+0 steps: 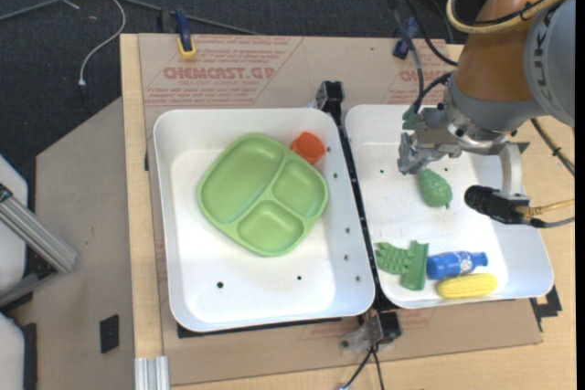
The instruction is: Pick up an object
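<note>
Camera view, looking down at a slant: end effector (422, 152) hanging low over right bin (384, 128), upper part, w/ arm (498, 41) coming in from the right. Can't tell how far open, nor whether anything is gripped; nothing visibly in its grasp.

Nearest candidate: small green object (436, 189), lying on bin floor just beside and below the end effector, apart from other items. Looks like a plastic toy, prob. light and rigid, rounded and smooth, so likely to squirt out of a pinch. Best bet: close across narrow width at the middle, not at tapered ends.

Along front of same bin: green toy piece (404, 262), flat and jagged; blue bottle (456, 264) on its side, touching or just beside it; yellow object (468, 287) right below bottle. Crowded cluster, harder approach; bottle prob. light, would roll.

Left bin (169, 196): green divided plate (263, 194), wide and flat, poor fit for a two-finger pinch except at rim. Orange object (309, 146) at plate's far edge, small, partly tucked against it.

Both bins on cardboard-covered desk (146, 78).
</note>
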